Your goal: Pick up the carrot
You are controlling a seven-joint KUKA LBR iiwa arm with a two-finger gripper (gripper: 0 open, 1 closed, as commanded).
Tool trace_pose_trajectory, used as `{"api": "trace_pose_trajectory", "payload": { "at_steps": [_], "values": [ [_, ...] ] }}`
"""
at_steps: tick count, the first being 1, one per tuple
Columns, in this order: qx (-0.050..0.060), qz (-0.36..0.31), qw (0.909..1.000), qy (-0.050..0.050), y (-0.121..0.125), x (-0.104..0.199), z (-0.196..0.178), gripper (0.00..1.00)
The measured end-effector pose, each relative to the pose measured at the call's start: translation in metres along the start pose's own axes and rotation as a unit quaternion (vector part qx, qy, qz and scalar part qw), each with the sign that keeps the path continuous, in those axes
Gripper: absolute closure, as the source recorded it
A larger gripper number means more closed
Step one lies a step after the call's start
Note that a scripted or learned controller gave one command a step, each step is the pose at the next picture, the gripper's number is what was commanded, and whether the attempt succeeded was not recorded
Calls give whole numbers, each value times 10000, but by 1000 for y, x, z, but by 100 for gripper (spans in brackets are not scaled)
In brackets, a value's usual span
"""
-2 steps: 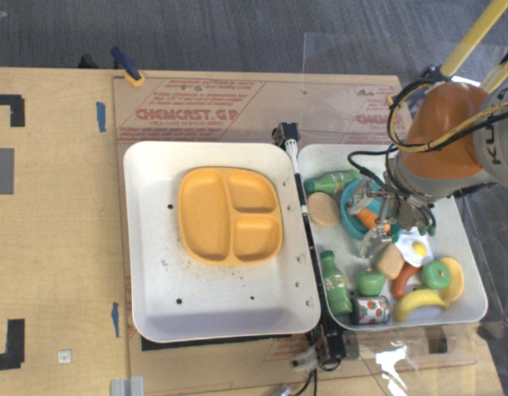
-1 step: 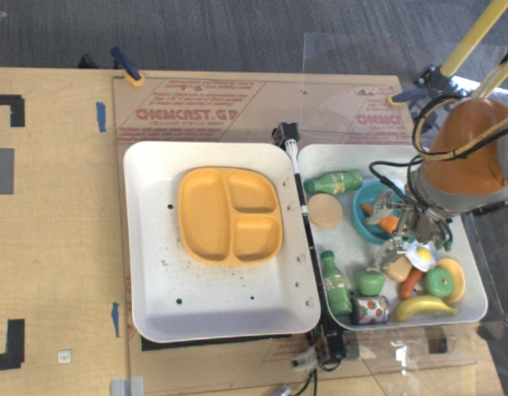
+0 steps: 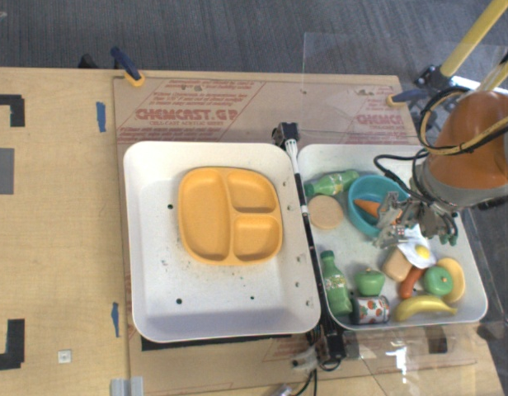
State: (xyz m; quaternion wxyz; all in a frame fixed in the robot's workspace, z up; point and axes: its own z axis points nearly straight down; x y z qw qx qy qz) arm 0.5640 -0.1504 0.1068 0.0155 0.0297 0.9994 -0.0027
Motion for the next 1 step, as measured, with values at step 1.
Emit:
{"api": "trace_pose_trajectory", "payload": {
  "at_steps": [1],
  "values": [
    [6,2321,9727,43,34,-29,12,100]
  ]
}}
